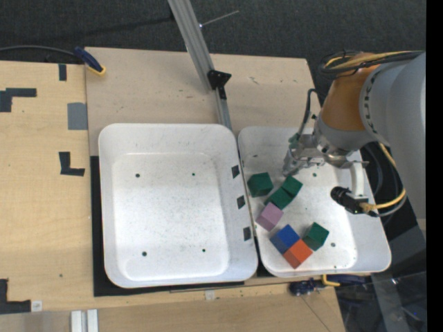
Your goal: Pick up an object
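The right bin [360,254] holds several small blocks. A green block [260,183] lies toward its left wall, and two more green blocks [291,186] [279,198] touch each other in the middle. Below them lie a purple block [270,215], a blue block [284,238], an orange block [298,252] and a dark green block [316,235]. My gripper [296,160] hangs over the upper middle of this bin, just above and right of the green pair. Nothing shows in its grasp.
The large left bin [111,185] sits beside the right one. A slanted metal pole [197,43] with a black clamp [219,79] stands behind the bins. Yellow and black cables [377,203] run along the right bin's edge.
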Controlling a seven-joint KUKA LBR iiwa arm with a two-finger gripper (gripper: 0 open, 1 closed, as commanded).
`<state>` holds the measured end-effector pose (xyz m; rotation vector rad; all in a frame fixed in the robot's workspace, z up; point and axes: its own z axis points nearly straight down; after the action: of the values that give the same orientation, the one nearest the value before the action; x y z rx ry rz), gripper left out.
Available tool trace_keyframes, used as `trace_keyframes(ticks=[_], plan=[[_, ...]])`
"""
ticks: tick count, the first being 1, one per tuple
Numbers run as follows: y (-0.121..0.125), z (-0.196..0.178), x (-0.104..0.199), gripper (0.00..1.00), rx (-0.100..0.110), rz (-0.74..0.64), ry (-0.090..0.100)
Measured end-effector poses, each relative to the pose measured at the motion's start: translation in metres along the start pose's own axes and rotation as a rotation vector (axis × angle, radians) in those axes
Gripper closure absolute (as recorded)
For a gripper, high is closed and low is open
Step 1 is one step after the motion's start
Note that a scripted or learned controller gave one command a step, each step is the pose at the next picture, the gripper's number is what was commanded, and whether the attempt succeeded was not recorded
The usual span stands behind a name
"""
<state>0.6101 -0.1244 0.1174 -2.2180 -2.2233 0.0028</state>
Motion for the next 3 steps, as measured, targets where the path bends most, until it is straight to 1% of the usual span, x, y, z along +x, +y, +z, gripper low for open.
trace_keyframes(ticks=[1,2,3], plan=[[0.003,-0.058,0.010,1.00,-0.007,-0.001,0.000],[-0.001,-0.101,0.003,1.00,-0.001,0.001,0.000],[0.004,-0.164,0.005,1.00,-0.008,0.000,-0.001]])
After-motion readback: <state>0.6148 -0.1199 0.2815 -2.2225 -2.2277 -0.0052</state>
